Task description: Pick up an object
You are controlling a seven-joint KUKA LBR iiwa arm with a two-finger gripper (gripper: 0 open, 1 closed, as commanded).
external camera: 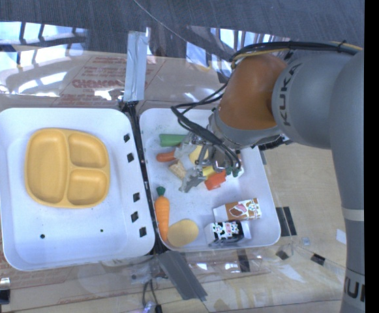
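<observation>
My gripper (201, 169) hangs low over the middle of the right bin (267, 194), in among a cluster of toy foods. Right at it lie a yellow piece (207, 172) and a red-orange piece (216, 180). A beige piece (177, 169), an orange-red piece (166, 156) and a green piece (171, 139) lie just to its left. The arm's wrist hides whatever sits further back in the cluster. I see no object lifted off the bin floor.
Along the right bin's front lie a carrot (162, 215), a pale yellow lump (183, 232), a brown carton (237, 210) and a black-and-white carton (228, 232). The left bin (10, 240) holds a yellow divided plate (66, 167). A taped divider (136, 175) separates the bins.
</observation>
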